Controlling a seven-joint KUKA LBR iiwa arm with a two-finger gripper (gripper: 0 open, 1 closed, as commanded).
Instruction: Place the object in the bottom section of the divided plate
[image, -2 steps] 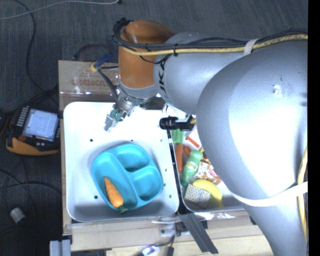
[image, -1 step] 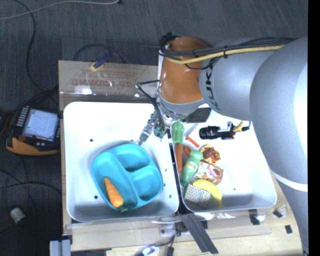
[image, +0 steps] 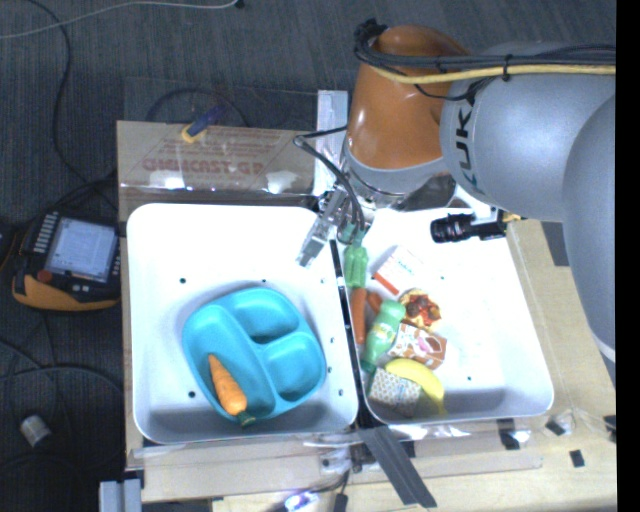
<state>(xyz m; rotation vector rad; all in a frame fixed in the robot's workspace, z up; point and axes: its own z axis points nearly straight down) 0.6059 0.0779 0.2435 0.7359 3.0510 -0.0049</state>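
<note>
Dark grey carpet all around, cables snaking over it, plus a small handheld screen unit (image: 75, 255) parked off to the left of the bench. Two white bins side by side: left bin (image: 165, 250), right bin (image: 520, 340).

Hard to read the gripper (image: 335, 228). Sits right over the divider between the bins, near the far edge, mostly buried under the orange band (image: 395, 95) and the big grey arm (image: 545, 130), which blocks the right bin's far corner too. Metal fingers just a shiny blur; can't tell if spread or pinched, nothing clearly between them.

Right bin pile pretty jumbled: green bottle (image: 380, 335) leaning along the left wall, another green thing (image: 356, 266) above it right under the gripper, thin orange stick (image: 358, 315) half hidden beside them, banana (image: 415, 380) near the front, white packet (image: 400, 270), some brownish printed wrapper (image: 420, 310) too small to identify.

Blue divided plate (image: 255, 350) in the left bin, tilted diagonally. Carrot (image: 226, 385) lying in the compartment nearest the camera, long axis running upper-left to lower-right, fat end upper-left; green bit at the lower end hard to make out.
</note>
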